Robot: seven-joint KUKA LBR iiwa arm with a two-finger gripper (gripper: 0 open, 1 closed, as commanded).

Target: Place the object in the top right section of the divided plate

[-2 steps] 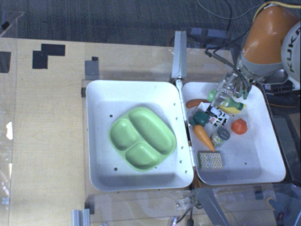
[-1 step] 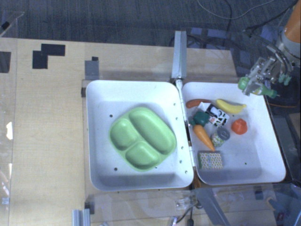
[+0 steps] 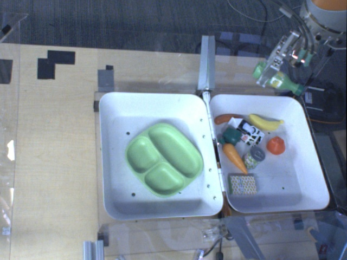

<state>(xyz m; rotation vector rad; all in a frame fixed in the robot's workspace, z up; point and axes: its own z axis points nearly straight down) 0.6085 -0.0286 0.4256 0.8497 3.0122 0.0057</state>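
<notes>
The gripper [image 3: 279, 64] hangs above the far edge of the right bin [image 3: 312, 145], its fingers closed on a green bottle [image 3: 276, 80] that lies tilted between them, clear of the bin floor. Below it in that bin lie a banana [image 3: 265, 123], an orange-red tomato [image 3: 276, 145], a carrot [image 3: 234, 157], a small jar [image 3: 253, 157] and a speckled sponge [image 3: 243, 184]; the left bin [image 3: 114, 161] holds the green divided plate [image 3: 164, 159], its sections bare.

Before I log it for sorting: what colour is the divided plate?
Light green, seen in the camera view: divided plate in the left bin.
</notes>
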